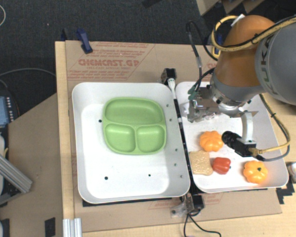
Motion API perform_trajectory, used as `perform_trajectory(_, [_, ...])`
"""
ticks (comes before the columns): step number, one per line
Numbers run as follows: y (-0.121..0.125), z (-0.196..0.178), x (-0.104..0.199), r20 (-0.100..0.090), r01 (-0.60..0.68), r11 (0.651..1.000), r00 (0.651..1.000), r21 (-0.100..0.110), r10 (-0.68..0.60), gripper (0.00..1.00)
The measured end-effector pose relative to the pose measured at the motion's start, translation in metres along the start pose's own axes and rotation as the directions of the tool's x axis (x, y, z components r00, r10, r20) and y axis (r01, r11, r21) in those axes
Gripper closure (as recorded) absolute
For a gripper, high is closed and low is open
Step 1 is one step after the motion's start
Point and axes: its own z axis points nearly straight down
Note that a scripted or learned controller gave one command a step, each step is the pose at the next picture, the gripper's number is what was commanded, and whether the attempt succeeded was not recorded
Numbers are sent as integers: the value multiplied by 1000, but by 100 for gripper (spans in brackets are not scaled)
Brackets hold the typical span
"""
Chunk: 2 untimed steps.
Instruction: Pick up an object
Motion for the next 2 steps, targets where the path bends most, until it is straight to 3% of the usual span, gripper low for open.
perform_trajectory(1, [94, 37, -5, 0, 1, 1000, 1000, -4, -1, 100])
perform_trajectory(2, [53, 1, 22, -4, 1, 1000, 1000, 4, -1, 100])
